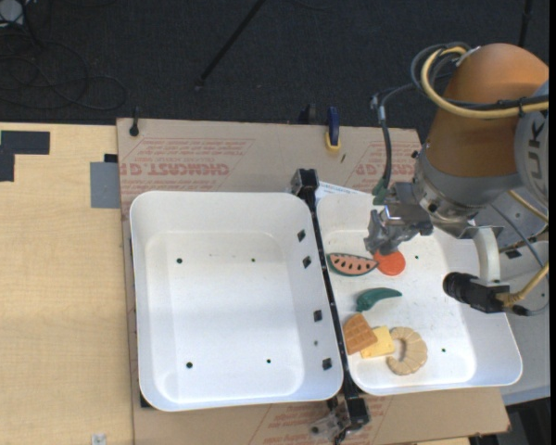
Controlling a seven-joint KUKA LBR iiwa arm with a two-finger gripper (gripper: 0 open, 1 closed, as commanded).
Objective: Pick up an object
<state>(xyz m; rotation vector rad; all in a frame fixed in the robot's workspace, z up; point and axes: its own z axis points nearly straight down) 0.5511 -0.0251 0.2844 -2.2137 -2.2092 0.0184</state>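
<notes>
The right bin (486, 364) holds several small toy foods. A watermelon slice (351, 265) lies near its left wall, with an orange-red round piece (392, 264) just right of it. Below them lie a dark green curved piece (377, 297), a brown bread-like block (358, 333), a yellow wedge (380, 343) and a tan ring-shaped piece (408, 349). My gripper (384, 238) hangs low over the bin, directly above the orange-red piece and touching or nearly touching its upper edge. Nothing shows between its fingers.
The left bin (157, 239) sits beside the right one, split from it by a black clamped divider (318, 286). The arm's grey and orange body (486, 109) covers the right bin's far right corner. A black cylinder (473, 290) with cables juts over the bin's right side.
</notes>
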